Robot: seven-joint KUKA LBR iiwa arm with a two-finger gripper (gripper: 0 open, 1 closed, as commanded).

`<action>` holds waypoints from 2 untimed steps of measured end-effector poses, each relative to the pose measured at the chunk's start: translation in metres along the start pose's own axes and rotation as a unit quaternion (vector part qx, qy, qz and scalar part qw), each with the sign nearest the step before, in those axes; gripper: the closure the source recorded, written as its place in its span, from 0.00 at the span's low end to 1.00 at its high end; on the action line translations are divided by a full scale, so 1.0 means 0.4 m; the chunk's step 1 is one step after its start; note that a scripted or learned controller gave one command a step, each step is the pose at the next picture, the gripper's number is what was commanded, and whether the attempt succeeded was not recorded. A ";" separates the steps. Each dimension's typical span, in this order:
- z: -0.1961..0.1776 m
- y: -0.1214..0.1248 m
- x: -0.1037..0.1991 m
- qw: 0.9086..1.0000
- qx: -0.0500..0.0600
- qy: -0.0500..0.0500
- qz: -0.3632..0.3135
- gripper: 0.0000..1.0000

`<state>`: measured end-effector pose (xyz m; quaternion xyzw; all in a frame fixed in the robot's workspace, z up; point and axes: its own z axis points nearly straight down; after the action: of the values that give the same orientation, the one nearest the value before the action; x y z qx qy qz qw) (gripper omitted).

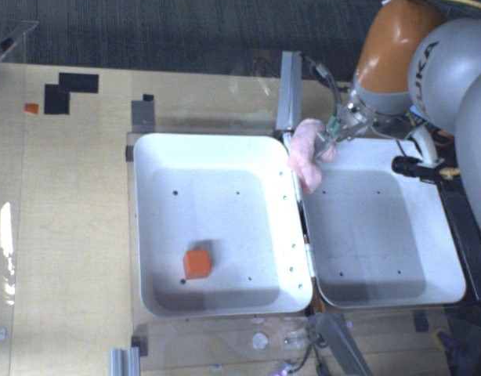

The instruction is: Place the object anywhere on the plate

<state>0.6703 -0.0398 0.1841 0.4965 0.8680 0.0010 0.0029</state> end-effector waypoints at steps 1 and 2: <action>-0.099 0.006 -0.001 1.000 0.000 0.000 -0.003 1.00; -0.105 0.048 0.126 0.979 0.000 0.001 -0.203 1.00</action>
<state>0.6612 0.0135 0.2260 0.3103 0.9506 0.0010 0.0018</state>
